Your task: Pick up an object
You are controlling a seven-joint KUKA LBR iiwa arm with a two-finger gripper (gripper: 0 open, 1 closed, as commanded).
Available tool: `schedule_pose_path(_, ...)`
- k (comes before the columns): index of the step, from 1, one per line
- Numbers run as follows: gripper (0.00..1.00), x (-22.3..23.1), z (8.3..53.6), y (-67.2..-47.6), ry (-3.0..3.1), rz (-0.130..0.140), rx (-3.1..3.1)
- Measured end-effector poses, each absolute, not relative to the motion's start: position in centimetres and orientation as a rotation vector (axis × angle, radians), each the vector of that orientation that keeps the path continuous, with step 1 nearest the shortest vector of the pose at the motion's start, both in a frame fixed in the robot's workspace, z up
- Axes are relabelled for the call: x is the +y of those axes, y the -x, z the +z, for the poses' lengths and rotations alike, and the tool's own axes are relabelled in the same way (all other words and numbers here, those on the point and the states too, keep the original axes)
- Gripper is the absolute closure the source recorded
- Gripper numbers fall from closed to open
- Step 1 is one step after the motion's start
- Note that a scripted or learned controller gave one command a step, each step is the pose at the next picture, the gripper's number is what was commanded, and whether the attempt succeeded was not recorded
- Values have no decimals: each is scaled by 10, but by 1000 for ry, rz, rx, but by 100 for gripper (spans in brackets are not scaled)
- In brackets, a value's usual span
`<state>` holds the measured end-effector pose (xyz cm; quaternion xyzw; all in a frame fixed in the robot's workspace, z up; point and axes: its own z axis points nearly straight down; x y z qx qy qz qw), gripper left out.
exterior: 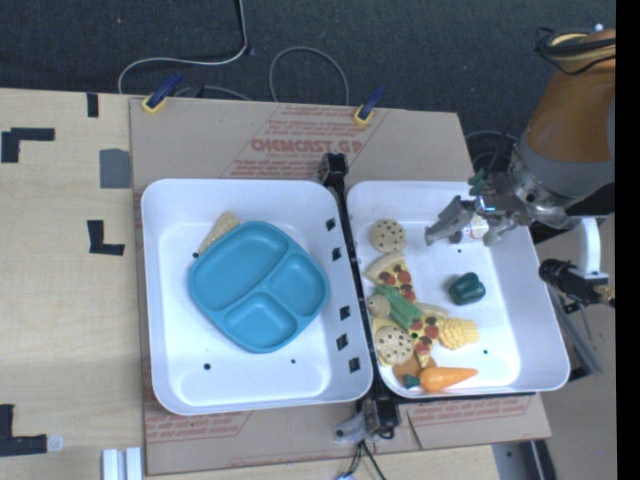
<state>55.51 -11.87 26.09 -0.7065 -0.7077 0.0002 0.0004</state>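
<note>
Reaching in from the right edge of the frame, the hand (458,223) hangs over the upper part of the right bin (530,298), its grey fingers pointing left and slightly down. They seem spread apart with nothing between them, though at this slant and size I would not swear to how wide.

No one item is named by the task, so any toy food in the right bin would serve. Nearest is a dark green pepper-like piece (466,289), lying alone just below the hand on bare white floor; that isolation likely makes it the easiest target. A round cookie (387,234) sits to the hand's left near the divider. Lower down, a crowded heap runs along the bin's left side: a pizza slice (392,276), a corn cob (458,332), a second cookie (393,344) and a carrot (447,377) at the bottom. Their touching edges could foul a grasp.

In the left bin (165,298), a blue divided plate (259,285) lies flat, with a pale wedge (218,231) tucked at its upper left corner. Both bins rest on a cardboard sheet (290,143) clipped to the surface (60,298), probably to stop it sliding.
</note>
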Motion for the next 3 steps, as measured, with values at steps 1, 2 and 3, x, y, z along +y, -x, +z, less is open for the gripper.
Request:
schedule_pose_path(1, 0, -55, 179, -618, 2210, 3, -2227)
schedule_pose_path(2, 0, -98, 81, -622, 2226, 0, -2224)
schedule_pose_path(3, 0, -97, 85, -669, 2216, 8, -2225)
